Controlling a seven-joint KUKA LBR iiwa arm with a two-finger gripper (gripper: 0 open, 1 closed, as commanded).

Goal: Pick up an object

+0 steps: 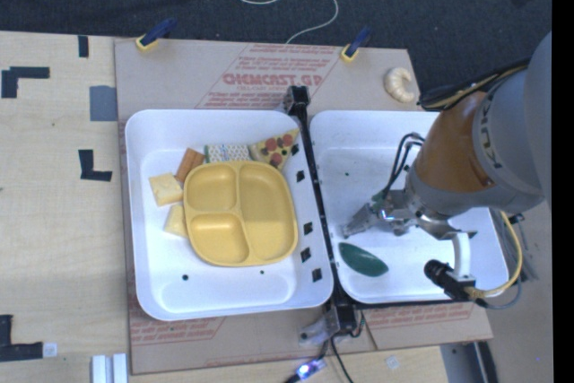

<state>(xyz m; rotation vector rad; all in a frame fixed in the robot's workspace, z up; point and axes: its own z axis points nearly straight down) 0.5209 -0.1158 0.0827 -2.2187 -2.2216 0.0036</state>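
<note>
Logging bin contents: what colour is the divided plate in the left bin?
Yellow; the divided plate shows in the camera view.

A yellow divided plate (pixel 240 213) lies in the left bin (pixel 157 282). In the right bin (pixel 489 269), the tool (pixel 359 227) hangs just above a dark green object (pixel 363 260).

The plate (pixel 240 213) covers most of the small items (pixel 179 179) behind it, too small to name. The arm (pixel 484 148) runs off the right edge and hides part of the right bin (pixel 359 134). Fingertips of the gripper (pixel 354 227) blur together.
</note>
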